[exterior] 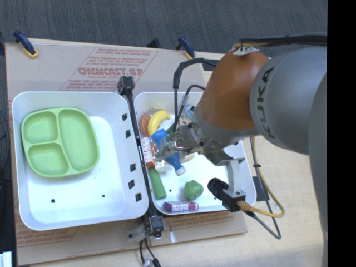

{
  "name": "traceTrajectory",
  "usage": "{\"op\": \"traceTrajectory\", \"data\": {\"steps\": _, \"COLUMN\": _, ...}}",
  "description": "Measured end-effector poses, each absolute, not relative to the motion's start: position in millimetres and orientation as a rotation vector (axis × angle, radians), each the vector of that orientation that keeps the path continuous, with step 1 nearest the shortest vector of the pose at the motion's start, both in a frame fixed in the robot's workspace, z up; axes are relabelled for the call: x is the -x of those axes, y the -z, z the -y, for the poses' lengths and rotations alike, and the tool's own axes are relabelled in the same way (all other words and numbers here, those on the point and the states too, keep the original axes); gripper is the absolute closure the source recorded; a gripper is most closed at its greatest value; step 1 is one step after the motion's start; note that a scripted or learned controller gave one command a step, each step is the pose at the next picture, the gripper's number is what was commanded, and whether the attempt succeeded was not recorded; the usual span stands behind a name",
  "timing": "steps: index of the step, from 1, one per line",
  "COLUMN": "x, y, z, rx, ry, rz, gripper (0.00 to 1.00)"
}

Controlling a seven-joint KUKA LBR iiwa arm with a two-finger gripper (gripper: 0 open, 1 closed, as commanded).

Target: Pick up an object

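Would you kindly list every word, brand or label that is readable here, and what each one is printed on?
"CHEMCAST GP": large red print on the brown board behind the bins.
Smaller red lines above and below it on the board: too blurred to read.
"KUKA": dark letters running down the grey arm, partly cut off.
Label on the small packet at the right bin's front: too small to read.

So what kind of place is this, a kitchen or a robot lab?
Probably a robot lab. A big grey and orange arm reaches over two white bins clamped to a board, with toy food like a banana and a green divided plate for grabbing practice.
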State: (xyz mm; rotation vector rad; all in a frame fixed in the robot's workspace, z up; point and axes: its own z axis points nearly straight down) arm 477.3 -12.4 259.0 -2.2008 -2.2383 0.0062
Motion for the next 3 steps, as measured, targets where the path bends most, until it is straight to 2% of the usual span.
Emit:
{"op": "traceTrajectory", "data": {"steps": 2, "x": -478.2, "y": -279.0, "z": 11.7, "rx": 2.189, "ry": -0.008, "rz": 2.249, "gripper": 1.00}}
{"op": "traceTrajectory", "data": {"steps": 3, "x": -475.8, "y": -201.4, "z": -12.8, "rx": 2.212, "ry": -0.005, "rz": 2.227, "gripper": 1.00}}
